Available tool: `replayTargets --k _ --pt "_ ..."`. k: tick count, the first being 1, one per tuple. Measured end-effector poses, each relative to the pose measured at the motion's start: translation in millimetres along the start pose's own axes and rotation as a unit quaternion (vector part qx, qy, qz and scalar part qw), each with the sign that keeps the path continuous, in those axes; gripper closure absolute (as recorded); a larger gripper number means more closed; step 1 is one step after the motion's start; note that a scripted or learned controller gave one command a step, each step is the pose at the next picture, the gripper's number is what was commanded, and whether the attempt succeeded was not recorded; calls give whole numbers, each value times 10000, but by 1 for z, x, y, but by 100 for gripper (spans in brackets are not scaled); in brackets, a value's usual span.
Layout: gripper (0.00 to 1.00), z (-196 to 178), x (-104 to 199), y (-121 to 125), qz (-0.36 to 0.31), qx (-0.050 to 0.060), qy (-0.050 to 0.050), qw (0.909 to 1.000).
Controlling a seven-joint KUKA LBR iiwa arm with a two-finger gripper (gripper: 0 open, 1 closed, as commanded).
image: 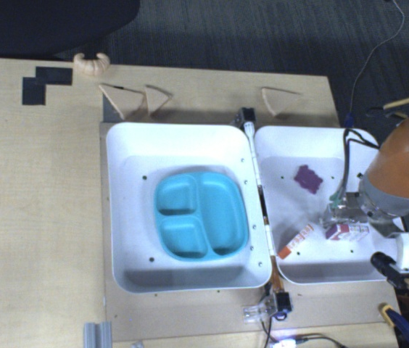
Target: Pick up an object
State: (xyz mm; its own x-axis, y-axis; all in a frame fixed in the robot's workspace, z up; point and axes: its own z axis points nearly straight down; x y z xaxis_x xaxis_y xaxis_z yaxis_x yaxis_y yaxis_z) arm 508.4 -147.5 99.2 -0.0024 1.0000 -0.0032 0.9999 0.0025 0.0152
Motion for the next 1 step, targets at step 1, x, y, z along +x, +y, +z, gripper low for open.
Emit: replayTargets --k 1 --pt "100 -86 107 34 -20 53 27 10000"
